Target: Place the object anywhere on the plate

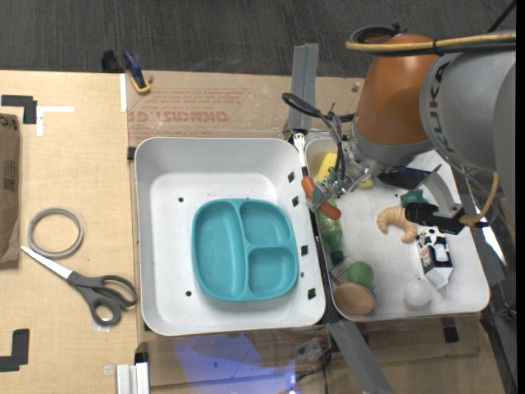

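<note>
Teal plate (244, 249) sits mid left bin (156, 220), three compartments, nothing on it. Tool (328, 185) low at right bin's (472, 290) left wall, among carrot-like piece (309, 189), yellow item (326, 167), green bottle (332, 235). Croissant toy (399, 221) mid bin. Scissors (86, 284), tape ring (55, 231) near worktop's (66, 162) left edge.
</note>
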Controlling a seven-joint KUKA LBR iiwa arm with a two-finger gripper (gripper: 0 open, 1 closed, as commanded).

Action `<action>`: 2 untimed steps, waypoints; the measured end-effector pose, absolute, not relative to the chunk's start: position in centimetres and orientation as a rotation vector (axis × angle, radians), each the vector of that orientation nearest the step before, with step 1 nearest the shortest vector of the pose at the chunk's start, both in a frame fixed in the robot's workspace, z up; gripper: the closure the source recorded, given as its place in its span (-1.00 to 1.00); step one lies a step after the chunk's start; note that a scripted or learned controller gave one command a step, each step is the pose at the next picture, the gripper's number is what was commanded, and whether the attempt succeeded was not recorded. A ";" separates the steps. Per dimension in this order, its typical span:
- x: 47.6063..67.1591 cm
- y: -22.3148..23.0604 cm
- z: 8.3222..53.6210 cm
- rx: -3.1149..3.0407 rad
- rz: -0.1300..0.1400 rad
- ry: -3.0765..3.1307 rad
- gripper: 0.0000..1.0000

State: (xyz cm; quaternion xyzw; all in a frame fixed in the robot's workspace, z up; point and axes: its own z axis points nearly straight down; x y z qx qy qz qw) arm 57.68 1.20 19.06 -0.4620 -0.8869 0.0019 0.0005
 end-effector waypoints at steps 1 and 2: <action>51.7 5.5 22.9 -1.469 0.002 -2.776 1.00; 51.7 5.5 22.9 -1.470 0.002 -2.776 -1.00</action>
